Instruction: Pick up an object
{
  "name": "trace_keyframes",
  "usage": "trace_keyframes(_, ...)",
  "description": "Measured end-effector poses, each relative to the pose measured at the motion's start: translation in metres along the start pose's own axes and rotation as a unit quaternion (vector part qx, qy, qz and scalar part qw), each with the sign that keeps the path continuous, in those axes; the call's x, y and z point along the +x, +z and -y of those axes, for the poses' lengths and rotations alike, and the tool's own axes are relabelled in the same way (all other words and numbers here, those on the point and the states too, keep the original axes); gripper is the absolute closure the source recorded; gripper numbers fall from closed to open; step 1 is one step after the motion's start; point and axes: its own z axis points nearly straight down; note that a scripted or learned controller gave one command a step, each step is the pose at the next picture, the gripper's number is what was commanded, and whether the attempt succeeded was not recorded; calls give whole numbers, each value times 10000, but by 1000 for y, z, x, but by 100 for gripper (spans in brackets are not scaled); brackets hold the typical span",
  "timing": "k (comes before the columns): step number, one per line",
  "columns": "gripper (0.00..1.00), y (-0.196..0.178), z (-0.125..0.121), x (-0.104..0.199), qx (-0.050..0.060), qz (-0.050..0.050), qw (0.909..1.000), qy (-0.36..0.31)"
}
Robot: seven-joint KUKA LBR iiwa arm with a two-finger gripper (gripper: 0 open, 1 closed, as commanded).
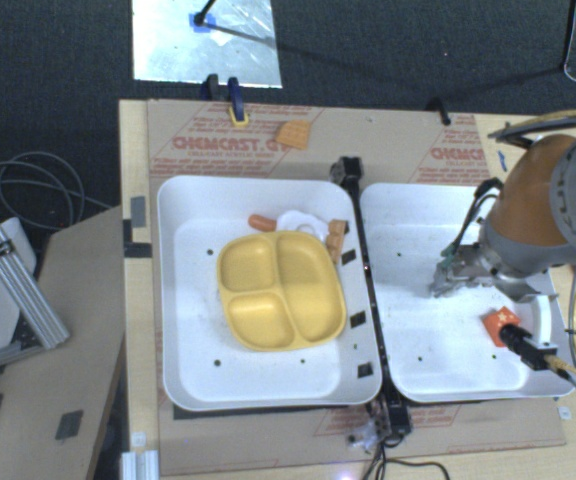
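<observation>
Yellow sectioned plate (280, 290) in left bin (183, 368).

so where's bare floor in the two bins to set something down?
Right bin: its left half is bare, from the divider to the gripper; an orange piece sits at the right side. Left bin: the yellow divided plate fills the middle, small items crowd its top edge; bare strips remain along the left wall and front.

Claw (446, 280), perhaps empty, in right bin (408, 368)
</observation>
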Motion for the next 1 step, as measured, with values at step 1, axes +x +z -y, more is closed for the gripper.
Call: trace_keyframes(1, 0, 0, 3, -6, 11, 15, 10000, 51)
